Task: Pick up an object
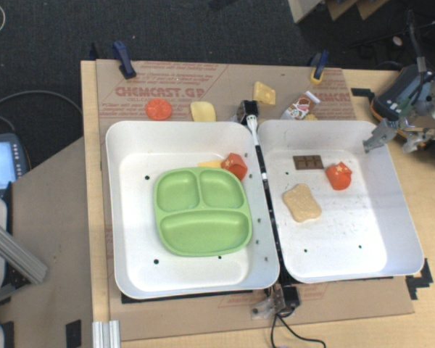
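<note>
Two shallow white bins sit side by side on a brown board laid over the surface, seen from above at a slant. The left bin (123, 194) carries one green divided plate (201, 211) with three compartments, and at the plate's upper right edge one red toy piece (235, 164) lies touching a small yellow piece (210, 164). The right bin (391, 223) carries three loose things: one dark brown chocolate-bar piece (308, 162) near its far wall, one red strawberry-like toy (339, 175) just right of it, and one tan biscuit-shaped piece (302, 203) below, apart from both. Behind the bins, on the board, lie four more items: one orange-red disc (159, 109), one pale yellow block (202, 112), one yellow wedge (264, 93) and one red-and-white packet (300, 107). Two blue clamps (123, 59) pin the board's far edge. The arm's gripper (380, 138) hangs at the right bin's far right corner, above the rim and well apart from the three things inside; nothing is seen between its fingers, and whether they stand wide or narrow cannot be told from this angle.
</note>
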Available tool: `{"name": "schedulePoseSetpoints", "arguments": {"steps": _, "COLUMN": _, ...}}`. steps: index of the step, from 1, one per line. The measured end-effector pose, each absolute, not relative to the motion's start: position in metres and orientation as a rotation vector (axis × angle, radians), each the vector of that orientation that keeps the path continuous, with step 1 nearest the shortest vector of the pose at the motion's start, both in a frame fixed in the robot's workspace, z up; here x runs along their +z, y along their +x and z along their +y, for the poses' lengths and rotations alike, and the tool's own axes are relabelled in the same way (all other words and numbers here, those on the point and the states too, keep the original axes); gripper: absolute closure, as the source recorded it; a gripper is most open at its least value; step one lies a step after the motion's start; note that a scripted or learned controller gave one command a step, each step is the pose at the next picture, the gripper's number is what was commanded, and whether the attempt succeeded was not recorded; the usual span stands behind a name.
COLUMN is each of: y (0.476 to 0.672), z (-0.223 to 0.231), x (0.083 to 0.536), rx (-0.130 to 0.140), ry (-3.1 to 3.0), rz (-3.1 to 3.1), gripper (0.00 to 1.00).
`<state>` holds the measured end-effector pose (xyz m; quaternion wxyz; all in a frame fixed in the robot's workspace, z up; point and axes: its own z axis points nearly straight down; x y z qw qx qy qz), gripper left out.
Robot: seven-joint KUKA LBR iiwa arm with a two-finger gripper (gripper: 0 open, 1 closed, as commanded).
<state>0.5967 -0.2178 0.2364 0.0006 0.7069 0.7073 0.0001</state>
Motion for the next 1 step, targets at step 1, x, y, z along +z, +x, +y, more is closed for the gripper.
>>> {"name": "schedulePoseSetpoints", "arguments": {"steps": 1, "y": 0.6, "z": -0.1895, "x": 0.1217, "rx": -0.005, "ry": 2.225, "rz": 2.231, "gripper": 0.0}}
